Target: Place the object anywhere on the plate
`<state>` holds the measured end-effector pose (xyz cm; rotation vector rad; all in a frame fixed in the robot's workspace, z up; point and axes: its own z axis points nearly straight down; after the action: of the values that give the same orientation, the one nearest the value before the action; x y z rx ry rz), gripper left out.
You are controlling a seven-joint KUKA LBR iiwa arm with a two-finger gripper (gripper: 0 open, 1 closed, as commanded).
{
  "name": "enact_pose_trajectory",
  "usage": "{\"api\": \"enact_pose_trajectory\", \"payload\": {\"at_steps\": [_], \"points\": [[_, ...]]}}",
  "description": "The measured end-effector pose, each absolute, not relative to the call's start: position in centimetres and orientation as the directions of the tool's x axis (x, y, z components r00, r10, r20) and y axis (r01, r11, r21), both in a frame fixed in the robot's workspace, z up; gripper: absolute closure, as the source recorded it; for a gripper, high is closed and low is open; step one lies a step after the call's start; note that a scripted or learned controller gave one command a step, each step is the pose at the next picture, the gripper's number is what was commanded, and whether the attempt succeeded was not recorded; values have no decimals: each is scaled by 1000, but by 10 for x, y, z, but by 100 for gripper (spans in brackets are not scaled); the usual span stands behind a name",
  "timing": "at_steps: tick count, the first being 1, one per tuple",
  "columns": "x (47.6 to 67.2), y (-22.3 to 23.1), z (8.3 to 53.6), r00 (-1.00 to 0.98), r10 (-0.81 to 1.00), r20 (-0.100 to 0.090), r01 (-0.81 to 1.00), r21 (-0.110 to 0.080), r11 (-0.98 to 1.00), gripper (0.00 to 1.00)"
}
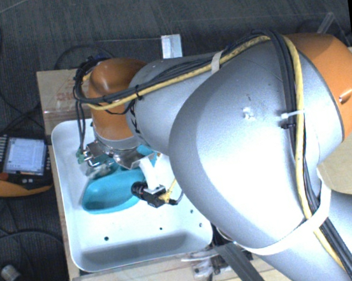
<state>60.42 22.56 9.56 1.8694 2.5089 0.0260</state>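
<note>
A blue plate (108, 194) lies in the left white bin (135, 245), toward its left-middle. My gripper (96, 159) hangs low over the plate's upper edge, just under the orange wrist band (108, 88). The grey arm covers the plate's right part and most of the scene to the right. Any object at the gripper is hidden by the wrist and its cables.
The bulky arm spans the whole right side and hides the second bin. A black and yellow cable plug (151, 194) sticks out over the plate's right edge. A control pendant (18, 162) lies on the floor left of the bench. The bin's front strip shows bare white floor.
</note>
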Motion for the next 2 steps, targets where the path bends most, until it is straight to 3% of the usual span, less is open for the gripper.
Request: {"api": "enact_pose_trajectory", "payload": {"at_steps": [1, 2], "points": [[602, 224, 91, -286, 958, -2, 958, 11, 286, 0], [549, 204, 98, -428, 904, 6, 904, 4, 428, 0]]}}
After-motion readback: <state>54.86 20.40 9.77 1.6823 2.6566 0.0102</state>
